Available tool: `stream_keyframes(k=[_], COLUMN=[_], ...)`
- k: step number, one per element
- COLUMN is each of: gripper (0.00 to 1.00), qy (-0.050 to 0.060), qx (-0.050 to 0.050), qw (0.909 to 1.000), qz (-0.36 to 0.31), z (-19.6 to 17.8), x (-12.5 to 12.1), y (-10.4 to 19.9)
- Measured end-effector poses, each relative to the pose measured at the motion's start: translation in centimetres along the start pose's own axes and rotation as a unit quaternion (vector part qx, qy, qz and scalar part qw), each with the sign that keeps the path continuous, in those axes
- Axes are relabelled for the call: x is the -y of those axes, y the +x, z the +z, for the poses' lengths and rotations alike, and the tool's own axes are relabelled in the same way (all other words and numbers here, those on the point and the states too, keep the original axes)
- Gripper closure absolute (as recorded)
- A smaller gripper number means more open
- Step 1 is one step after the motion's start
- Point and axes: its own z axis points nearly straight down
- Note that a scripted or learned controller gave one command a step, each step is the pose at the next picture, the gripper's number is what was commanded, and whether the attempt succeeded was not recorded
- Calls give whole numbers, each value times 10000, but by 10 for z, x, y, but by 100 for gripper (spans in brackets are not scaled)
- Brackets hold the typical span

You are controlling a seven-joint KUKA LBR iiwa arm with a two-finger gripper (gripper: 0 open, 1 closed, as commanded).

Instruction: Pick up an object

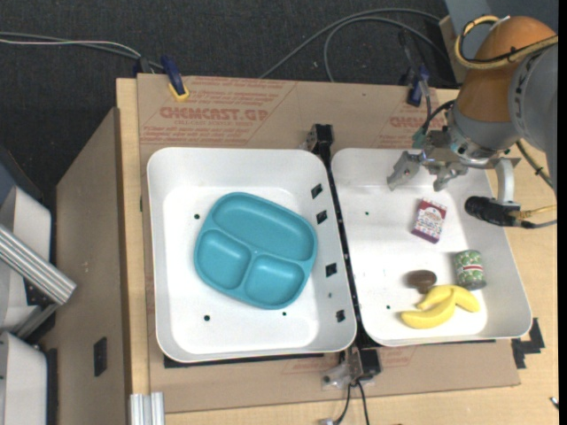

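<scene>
My claw hangs over the top end of the right bin, fingers spread apart and nothing between them, so no grasp to report. My wrist sits just above it, orange band leaning in from the right. Directly below the claw is bare white floor, and the nearest candidate lies a little further down: a small carton with a red and purple face, lying flat and slightly tilted. That looks like my pick. It lies apart from its neighbours, with bare floor all round it for both fingers.

To do this well, I would slide down the bin until the carton's middle sits between my fingertips, turn the wrist so the fingers straddle its narrow sides, then drop straight down. A flat box could skate away if one finger lands first, so both should touch together, low against the bin floor.

Further out, near the bottom right corner, things crowd up: a green patterned cup, a brown lump and a yellow banana sitting close together, the banana touching the lump or nearly so. I judge that a worse target, with too many chances to nudge a neighbour.

Across the divider, the left bin holds a teal compartment plate, wide and shallow, awkward for my fingers. Both bins rest on the cardboard-topped bench
</scene>
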Motion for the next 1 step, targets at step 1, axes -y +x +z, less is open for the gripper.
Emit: stream_keyframes(k=[1], gripper=[0], qy=[-53], qx=[15], qw=[10000], qz=[-10], z=[48], x=[-3], y=[0])
